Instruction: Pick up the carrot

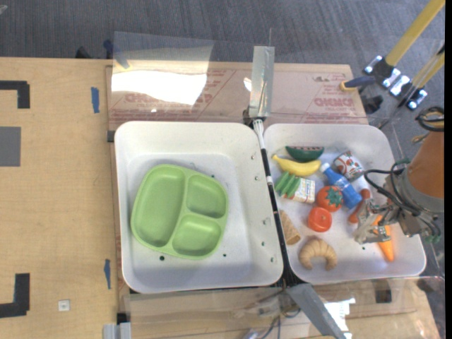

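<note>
Orange and tapered, the carrot (385, 248) lies near the right wall of the right bin (406, 265), its narrow end pointing toward the bin's front right corner and its long axis slanting up-left toward the gripper (369, 226). Its thicker upper end is partly covered by the metal of the jaws, so where it ends is hard to make out. Whether the jaws are spread or pressed together cannot be told: they read as a tangle of pale metal and dark cable, and the arm (429, 171) is cut off at the right edge, only its orange band and grey wrist showing.

Smooth plastic toy food fills the rest of that bin: a curved yellow banana (297, 165), a watermelon slice (304, 151), a glossy red tomato (320, 219), and a tan ridged croissant (318, 252). A blue piece (343, 186) beside the gripper is too small to identify.

Left bin (141, 143) holds a matte green divided plate (179, 209) with three compartments. Both bins sit on a wood-toned counter (49, 189).
</note>
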Tool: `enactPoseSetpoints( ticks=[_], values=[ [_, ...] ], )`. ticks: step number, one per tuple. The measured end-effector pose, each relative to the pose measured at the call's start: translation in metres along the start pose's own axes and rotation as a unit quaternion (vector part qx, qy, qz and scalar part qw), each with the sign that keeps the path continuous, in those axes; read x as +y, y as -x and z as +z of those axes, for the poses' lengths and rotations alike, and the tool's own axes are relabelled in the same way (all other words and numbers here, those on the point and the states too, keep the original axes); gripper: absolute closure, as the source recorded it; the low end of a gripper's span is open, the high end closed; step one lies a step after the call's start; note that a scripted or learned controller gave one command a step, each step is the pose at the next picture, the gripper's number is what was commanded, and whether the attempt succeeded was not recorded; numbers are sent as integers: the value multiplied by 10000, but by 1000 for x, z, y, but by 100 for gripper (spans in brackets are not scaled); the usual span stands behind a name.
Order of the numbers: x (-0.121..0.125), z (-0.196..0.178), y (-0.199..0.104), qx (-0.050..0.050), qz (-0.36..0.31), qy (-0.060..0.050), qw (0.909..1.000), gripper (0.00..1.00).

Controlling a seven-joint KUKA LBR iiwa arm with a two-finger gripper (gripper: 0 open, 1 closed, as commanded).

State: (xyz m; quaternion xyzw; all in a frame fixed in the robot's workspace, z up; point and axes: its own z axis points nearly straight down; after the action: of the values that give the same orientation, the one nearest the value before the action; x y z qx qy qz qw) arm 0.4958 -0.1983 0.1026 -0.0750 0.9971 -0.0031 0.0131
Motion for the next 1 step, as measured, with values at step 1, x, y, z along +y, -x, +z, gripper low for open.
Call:
enactPoseSetpoints(
  ticks=[1],
  values=[
    [112,-87,49,43,-516,45,9986,100]
  ],
)
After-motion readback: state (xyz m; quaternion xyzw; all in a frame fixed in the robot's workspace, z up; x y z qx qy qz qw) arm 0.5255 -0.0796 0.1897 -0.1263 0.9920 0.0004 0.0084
